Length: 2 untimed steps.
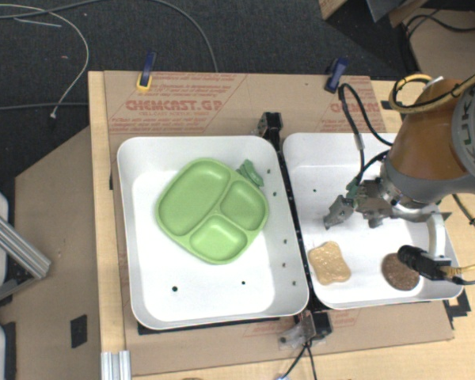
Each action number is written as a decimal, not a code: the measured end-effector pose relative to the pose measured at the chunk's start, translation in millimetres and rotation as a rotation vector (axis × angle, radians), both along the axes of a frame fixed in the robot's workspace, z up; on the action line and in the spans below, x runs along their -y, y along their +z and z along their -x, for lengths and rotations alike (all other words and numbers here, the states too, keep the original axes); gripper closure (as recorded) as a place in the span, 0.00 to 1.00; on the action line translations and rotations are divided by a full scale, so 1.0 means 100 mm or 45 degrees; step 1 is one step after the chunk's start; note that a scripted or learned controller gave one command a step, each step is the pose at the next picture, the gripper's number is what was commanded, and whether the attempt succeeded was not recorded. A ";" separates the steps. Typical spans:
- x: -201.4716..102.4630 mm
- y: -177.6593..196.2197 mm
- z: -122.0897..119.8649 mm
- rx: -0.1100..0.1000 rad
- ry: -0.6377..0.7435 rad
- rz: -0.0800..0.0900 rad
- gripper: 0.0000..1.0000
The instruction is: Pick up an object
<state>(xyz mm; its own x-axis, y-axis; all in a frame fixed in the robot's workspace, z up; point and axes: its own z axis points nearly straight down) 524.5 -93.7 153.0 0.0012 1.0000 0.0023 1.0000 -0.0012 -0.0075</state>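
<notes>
The left bin (142,236) holds a green divided plate (212,210). In the right bin (317,165), the gripper (355,210) hangs spread wide, empty. A tan bread slice (329,263) lies at its seven o'clock, a brown cookie (398,271) at four.

Lighting was bright and even, from overhead. The white bins (214,307) were near blown out, losing surface detail. The green plate (210,208) cast only a soft, thin shadow at its lower edge. The floor above the bins stayed dark. Overall focus was slightly soft; the arm (435,145) looked a bit blurred.
</notes>
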 end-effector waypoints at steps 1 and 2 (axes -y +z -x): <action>0.06 -0.59 0.08 -0.001 -0.001 -0.001 0.00; 0.06 -0.44 0.05 0.009 0.000 0.000 1.00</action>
